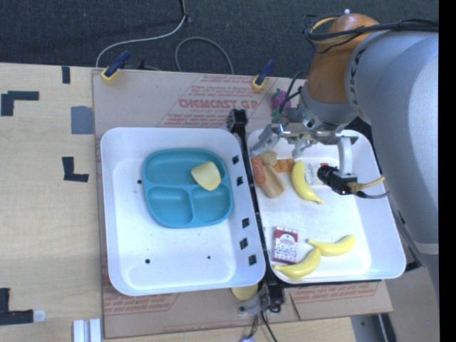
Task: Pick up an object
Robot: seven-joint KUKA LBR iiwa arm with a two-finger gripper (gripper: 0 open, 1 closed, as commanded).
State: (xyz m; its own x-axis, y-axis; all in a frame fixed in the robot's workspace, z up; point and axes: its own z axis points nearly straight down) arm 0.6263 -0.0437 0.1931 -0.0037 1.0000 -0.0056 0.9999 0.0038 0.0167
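The gripper (285, 142) hangs low over the right bin (370, 258); whether its jaws are spread, I cannot tell. Just below them lie a hot dog (268, 177) and a banana (305, 182) (two more bananas (317, 255) farther off).

Red print on cardboard sheet (206, 105) under bins, mirrored, reads possibly "CHEMCAST GP"; small red box (285, 245) bears white label, lettering too small to read

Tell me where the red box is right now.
The red box lies in the right bin, near its front left corner, just left of two bananas.
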